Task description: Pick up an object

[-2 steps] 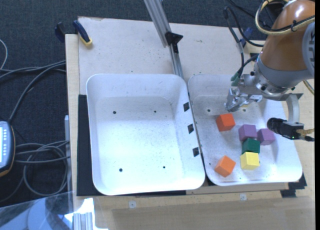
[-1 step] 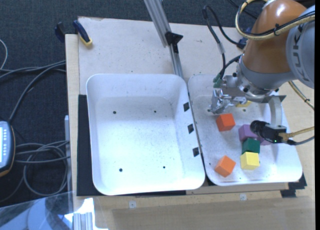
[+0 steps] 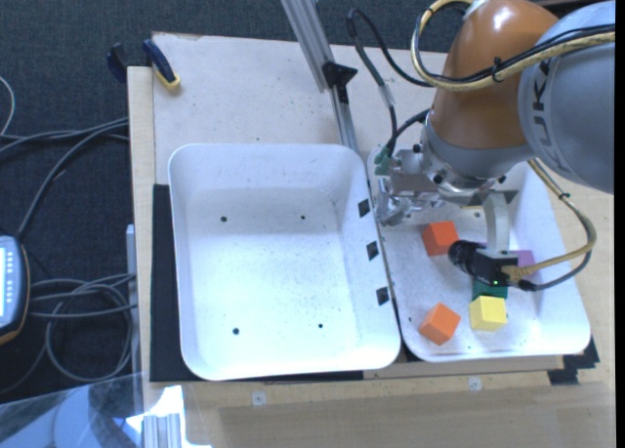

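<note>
The hand (image 3: 400,204) is hanging over the right shallow white plastic bin (image 3: 557,339), near the upper small orange cube (image 3: 439,237), probably lining up a grasp; whether it is released or clenched, I cannot tell.

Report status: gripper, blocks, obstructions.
Gripper at left edge of right bin, grasp not visible. Nearest orange block beside it. Yellow block, second orange block nearer camera.

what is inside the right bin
An orange block near the gripper, a second orange block, a yellow block, a green block partly covered. The arm hides the far end of the right bin.
</note>
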